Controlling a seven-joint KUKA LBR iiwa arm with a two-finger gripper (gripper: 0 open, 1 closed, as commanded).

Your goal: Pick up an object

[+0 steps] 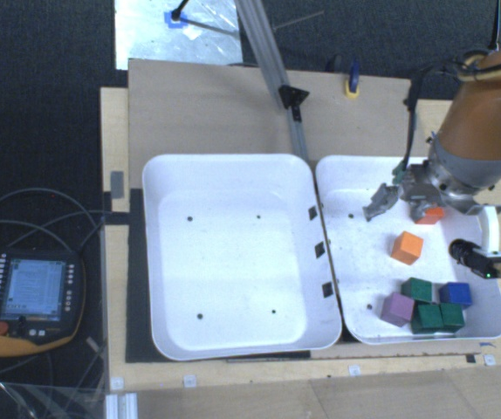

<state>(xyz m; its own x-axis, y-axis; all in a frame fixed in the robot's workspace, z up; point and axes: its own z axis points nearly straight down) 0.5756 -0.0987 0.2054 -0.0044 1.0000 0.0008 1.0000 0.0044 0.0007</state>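
Altogether, six blocks are counted in the right bin: two orange, two green, one blue, one purple. The pincer state cannot be told.

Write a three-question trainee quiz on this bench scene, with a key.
1. True or false: the blocks lie in the right bin.
2. Which block lies nearest the gripper? A) orange block B) purple block C) blue block
3. Fill in: the purple block touches a ___ block.

Key: 1 true; 2 A; 3 green.
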